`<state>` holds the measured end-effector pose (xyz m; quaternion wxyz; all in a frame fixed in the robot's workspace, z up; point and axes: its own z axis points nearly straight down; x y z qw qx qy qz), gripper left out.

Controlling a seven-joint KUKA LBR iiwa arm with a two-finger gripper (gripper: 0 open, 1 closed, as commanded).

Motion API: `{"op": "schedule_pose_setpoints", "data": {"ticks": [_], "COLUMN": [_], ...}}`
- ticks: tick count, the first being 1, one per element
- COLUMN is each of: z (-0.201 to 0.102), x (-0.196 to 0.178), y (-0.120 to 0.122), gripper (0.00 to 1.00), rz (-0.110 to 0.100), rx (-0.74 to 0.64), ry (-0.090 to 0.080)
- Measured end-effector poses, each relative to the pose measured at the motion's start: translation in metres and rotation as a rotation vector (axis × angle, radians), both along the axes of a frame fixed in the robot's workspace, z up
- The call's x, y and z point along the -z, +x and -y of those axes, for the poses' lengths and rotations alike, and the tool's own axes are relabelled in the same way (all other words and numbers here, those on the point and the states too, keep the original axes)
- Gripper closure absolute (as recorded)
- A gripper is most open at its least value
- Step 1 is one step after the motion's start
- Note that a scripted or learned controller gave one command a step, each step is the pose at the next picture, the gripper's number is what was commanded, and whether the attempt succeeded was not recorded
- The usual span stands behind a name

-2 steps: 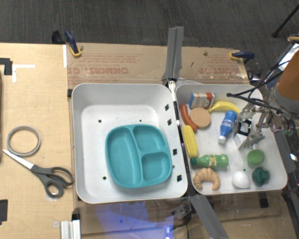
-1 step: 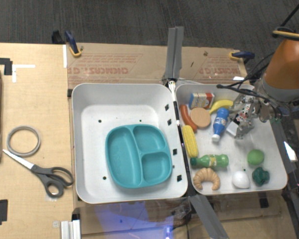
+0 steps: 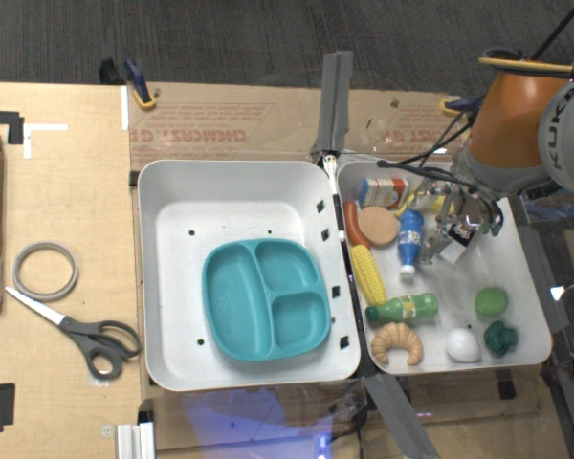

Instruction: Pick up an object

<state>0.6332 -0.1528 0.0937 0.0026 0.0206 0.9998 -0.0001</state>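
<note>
A: On the bench, two white bins side by side: left bin (image 3: 163, 256), right bin (image 3: 526, 285). Reaching in from the right, grey arm (image 3: 526, 113) with orange band.

B: Noted. Left bin contents?

A: Teal divided plate (image 3: 266, 299), lying flat, near centre.

B: Right bin, largest down?

A: Yellow corn cob (image 3: 368, 273) along the left wall. Green bottle (image 3: 403, 308) lying on its side just below it. Blue-and-white bottle (image 3: 410, 240) tilted, near bin centre. Croissant (image 3: 397, 343) at the front edge. Tan round disc (image 3: 377, 226) above the corn, beside a small can (image 3: 383, 193) at the back. Then green ball (image 3: 491, 301), white egg (image 3: 463, 345), dark green lump (image 3: 501, 338) at the right front.

B: Gripper?

A: Gripper (image 3: 448, 240) low over the right bin, just right of the blue-and-white bottle; touching or not, hard to judge. Jaw state: cannot tell, too cluttered with cables. Nothing seen clamped.

B: Outside the bins?

A: Scissors (image 3: 81, 333) and tape roll (image 3: 45, 270) on the wood, far left.
</note>
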Motion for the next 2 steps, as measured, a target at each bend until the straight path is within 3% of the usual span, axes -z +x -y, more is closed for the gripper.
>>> {"op": "schedule_pose_setpoints", "data": {"ticks": [1,2], "z": [-0.026,-0.054], "x": [0.001,0.000], "y": [-0.024,-0.026], "gripper": [0.00,0.00], "rz": [-0.002,-0.001], "rx": [0.101,0.115], "ry": [0.000,-0.001]}}
